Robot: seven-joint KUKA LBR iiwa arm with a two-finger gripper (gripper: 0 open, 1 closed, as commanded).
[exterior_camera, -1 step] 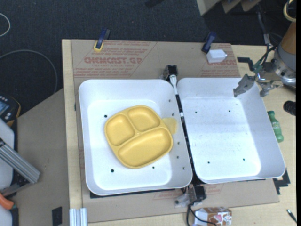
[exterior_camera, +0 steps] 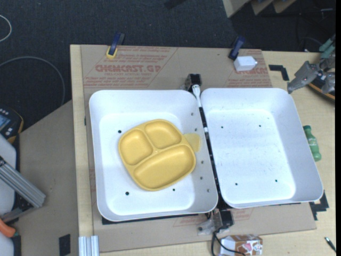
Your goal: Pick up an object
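Dark carpet surrounds the desk [exterior_camera: 160,60]. Left bin [exterior_camera: 101,196] holds a yellow divided plate [exterior_camera: 156,153], lying flat near centre. Right bin [exterior_camera: 298,143] sits beside it. Gripper [exterior_camera: 299,79] hangs at right edge, well apart from the plate, fingers' state unclear. Likely best: approach over the plate rim, pinch an edge wall, not the flat base.

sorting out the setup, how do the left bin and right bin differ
The left bin holds a yellow divided plate; the right bin shows just its speckled floor. The gripper sits nearer the right bin, beyond its far right corner, well away from the left bin. Both are shallow, white, rounded-cornered and sit side by side.
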